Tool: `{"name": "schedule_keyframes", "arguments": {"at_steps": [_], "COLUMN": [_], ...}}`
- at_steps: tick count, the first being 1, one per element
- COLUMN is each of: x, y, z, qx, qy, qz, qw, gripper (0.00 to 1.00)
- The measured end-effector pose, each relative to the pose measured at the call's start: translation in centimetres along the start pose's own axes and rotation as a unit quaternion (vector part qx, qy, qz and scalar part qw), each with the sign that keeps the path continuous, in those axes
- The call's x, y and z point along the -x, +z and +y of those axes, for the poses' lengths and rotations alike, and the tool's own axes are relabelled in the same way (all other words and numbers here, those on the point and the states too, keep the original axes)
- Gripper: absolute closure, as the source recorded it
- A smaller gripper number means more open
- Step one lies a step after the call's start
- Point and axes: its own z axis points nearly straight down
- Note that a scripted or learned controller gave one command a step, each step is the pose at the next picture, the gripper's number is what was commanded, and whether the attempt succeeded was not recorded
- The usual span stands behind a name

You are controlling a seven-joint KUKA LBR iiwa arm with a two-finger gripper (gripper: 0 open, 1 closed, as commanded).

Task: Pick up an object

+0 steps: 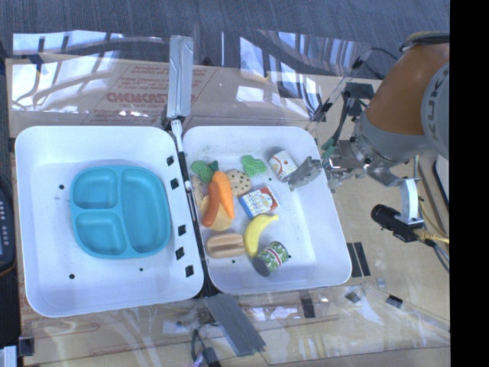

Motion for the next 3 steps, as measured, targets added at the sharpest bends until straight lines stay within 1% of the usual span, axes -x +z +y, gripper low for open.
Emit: {"name": "schedule_keyframes", "arguments": {"at_steps": [1,2,3], "x": [-5.8,-5.7,-7.1], "y": [12.5,12.3,15.6], "z": [-2.3,-2.2,-2.9], "qx": [-0.003,-0.001,0.001], "qy": [0.026,0.026,-0.004], "qz": [0.001,0.000,0.000], "qw": [0.9997,0.9996,1.0000], "gripper": [0.00,0.00,0.00]}}
